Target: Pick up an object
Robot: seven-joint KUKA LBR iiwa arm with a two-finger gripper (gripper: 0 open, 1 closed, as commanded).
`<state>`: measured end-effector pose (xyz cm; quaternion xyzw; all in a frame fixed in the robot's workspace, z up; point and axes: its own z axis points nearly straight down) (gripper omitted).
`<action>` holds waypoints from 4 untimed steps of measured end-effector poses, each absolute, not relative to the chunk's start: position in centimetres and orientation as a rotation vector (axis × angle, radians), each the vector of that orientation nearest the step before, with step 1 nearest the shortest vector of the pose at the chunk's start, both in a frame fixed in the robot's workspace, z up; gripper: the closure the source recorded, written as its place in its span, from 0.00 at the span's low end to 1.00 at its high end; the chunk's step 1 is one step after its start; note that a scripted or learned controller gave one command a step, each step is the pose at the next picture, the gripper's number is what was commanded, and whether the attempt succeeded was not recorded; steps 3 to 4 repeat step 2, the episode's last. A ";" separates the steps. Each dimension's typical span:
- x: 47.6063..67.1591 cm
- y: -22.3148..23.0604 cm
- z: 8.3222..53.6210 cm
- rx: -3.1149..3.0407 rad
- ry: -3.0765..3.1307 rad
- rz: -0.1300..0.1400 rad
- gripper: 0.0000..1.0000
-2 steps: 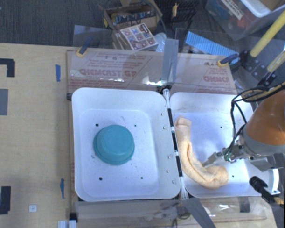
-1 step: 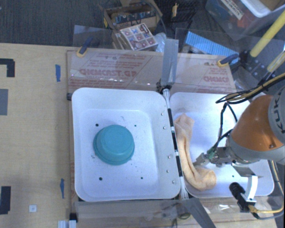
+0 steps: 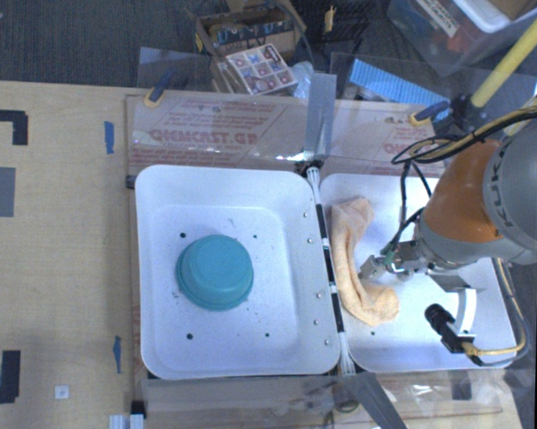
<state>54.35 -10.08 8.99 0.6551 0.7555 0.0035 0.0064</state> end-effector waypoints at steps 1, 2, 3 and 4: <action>51.2 -9.7 9.0 2.030 2.382 0.014 0.00; 54.4 -7.4 18.3 1.960 2.456 -0.001 0.00; 54.4 -7.4 18.3 1.960 2.456 -0.001 0.00; 54.4 -7.4 18.3 1.960 2.456 -0.001 0.00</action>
